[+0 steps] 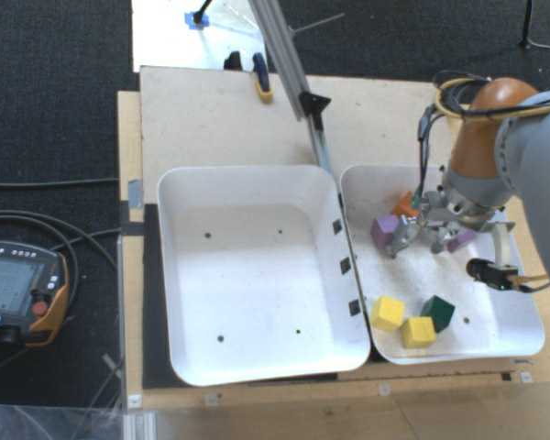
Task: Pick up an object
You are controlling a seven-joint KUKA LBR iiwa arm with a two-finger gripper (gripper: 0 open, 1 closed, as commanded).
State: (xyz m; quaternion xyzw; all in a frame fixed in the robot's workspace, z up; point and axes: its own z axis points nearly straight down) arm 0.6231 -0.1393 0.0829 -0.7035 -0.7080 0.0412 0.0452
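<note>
Purple block (382, 230) sits just beside the gripper (420, 237) (fingers spread, nothing between them), so a closing finger could shove it aside.

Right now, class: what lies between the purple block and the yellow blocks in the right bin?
In the camera view, only bare white bin floor lies between the purple block and the two yellow blocks. The tool works beside the purple block.

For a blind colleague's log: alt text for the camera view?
The claw hangs low in the right bin among a purple block and an orange block; two yellow blocks and a green block lie nearer the front.
</note>
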